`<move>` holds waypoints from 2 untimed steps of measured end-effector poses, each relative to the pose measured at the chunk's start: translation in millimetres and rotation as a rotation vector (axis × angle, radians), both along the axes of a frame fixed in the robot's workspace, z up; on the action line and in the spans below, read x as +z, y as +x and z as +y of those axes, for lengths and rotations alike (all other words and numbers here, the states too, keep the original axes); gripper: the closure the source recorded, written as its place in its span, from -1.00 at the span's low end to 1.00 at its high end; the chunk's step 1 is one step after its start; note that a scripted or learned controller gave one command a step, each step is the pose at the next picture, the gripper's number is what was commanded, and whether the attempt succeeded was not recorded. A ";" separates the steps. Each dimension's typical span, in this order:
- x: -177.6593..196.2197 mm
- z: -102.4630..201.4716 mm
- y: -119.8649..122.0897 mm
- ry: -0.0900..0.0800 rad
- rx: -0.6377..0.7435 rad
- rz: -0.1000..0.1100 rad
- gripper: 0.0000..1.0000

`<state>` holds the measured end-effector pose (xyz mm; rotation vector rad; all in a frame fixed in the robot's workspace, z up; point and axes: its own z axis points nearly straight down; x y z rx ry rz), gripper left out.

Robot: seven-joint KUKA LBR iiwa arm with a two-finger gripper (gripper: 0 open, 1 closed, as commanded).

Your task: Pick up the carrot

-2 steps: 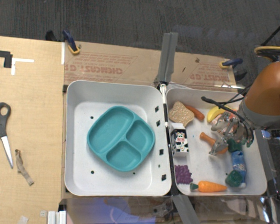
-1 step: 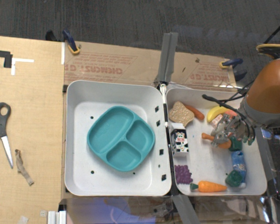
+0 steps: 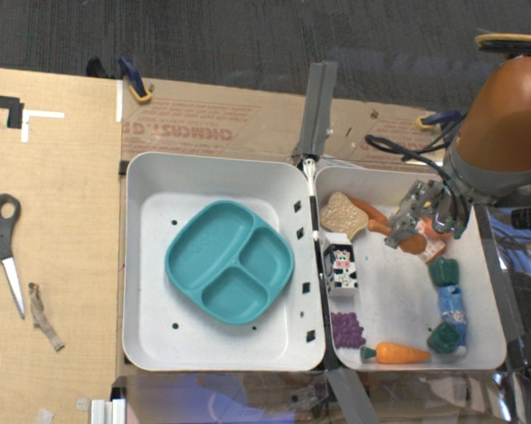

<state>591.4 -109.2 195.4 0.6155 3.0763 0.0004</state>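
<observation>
At the far left of the frame a pair of scissors (image 3: 1,238) with grey handles lies on the pale wooden desk (image 3: 40,327), beside a small crumpled scrap. Moving right, the left bin (image 3: 130,333), smooth white plastic with rounded corners, carries a teal plate (image 3: 230,261) divided into three shallow compartments, matte and soft-edged.

The right bin (image 3: 395,297) is crowded. Near its upper left lies a tan bread slice (image 3: 343,216), rough-looking, then a small black-and-white box (image 3: 340,268), and lower down a knobbly purple grape bunch (image 3: 347,329). Along the bottom edge lies the carrot (image 3: 397,353), a smooth orange taper with a green tip, on its side and well apart from the arm. A second long orange piece (image 3: 374,212) sits by the bread; it may be another carrot, though the view is too poor to be sure. A blue bottle (image 3: 454,309) and dark green pieces lie along the right wall.

The hand (image 3: 419,217) hovers at the upper right of this bin over a reddish-orange item (image 3: 412,245); I cannot tell whether it is clenched or released, or grasping anything.

The risk, as I judge it, is the clutter: the hand sits among orange look-alikes and could close on the wrong one, and the carrot's slick, tapered shape against the bin wall could let it slip or roll.
</observation>
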 end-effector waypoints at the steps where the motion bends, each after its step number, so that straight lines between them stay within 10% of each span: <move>1: 235.7 -10.5 -6.6 -0.002 0.314 0.000 1.00; 2: 149.6 -44.7 44.3 -0.001 0.529 0.002 1.00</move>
